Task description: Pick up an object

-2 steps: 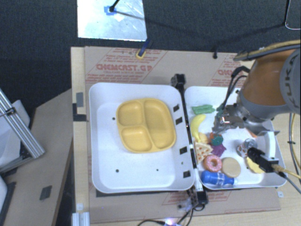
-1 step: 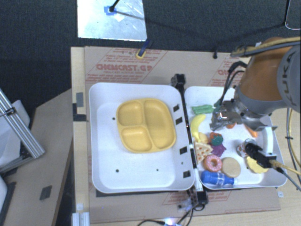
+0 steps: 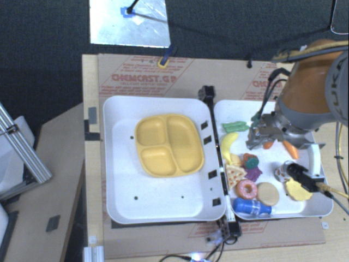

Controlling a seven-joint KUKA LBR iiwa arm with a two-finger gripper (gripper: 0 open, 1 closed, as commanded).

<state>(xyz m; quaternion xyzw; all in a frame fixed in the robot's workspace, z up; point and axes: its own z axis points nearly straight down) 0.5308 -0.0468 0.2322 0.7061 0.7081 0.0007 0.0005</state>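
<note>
The arm (image 3: 313,86) reaches in from the right and hangs over the right bin (image 3: 319,209). Its gripper (image 3: 260,138) sits low, near the top of the toy pile. I cannot tell how the gripper is set, because it is dark and small from here.

The toys all lie in the right bin. A green one (image 3: 235,126) lies just to the left of the gripper, with its long side running left to right. A banana (image 3: 229,144) lies a bit lower and to the left, standing more up and down. An orange carrot (image 3: 290,149) peeks out just right of the gripper. Lower down are a donut (image 3: 246,189), a tan cookie (image 3: 268,193) and a blue bottle (image 3: 251,207).

The left bin (image 3: 117,201) holds a yellow tray (image 3: 169,145).

I think the green toy or the banana is the easy pick, since both are close by. Nothing looks grabbed yet.
</note>
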